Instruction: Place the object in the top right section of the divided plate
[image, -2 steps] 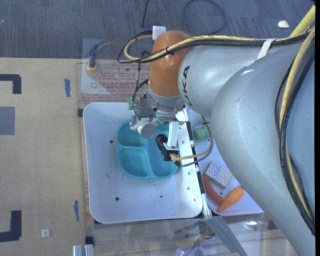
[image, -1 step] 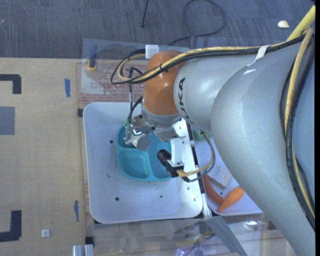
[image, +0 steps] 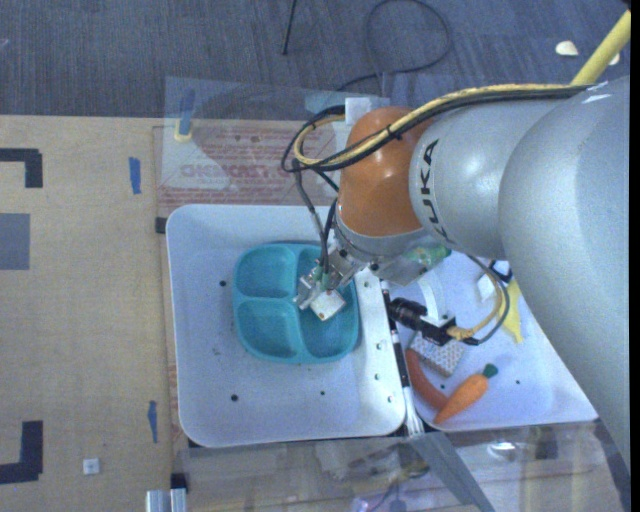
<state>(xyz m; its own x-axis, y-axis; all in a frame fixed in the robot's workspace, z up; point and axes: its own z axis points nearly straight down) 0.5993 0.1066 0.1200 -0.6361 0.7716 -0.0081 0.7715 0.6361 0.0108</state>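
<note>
White object (image: 325, 306) sits at the hand (image: 318, 290), over the divided plate (image: 262, 325).

A single fixed camera is looking down at a slant on the bench (image: 80, 300) from above; it is taking in both white bins (image: 200, 400); the arm (image: 500, 170) is perhaps masking much of the right bin.

From my seat I can read one mark: the black letters "KUKA" running down the grey casing of the arm (image: 470, 190), just beside its orange band. Faint reddish print on the clear sheet (image: 240, 165) behind the bins is too blurred to read.
</note>
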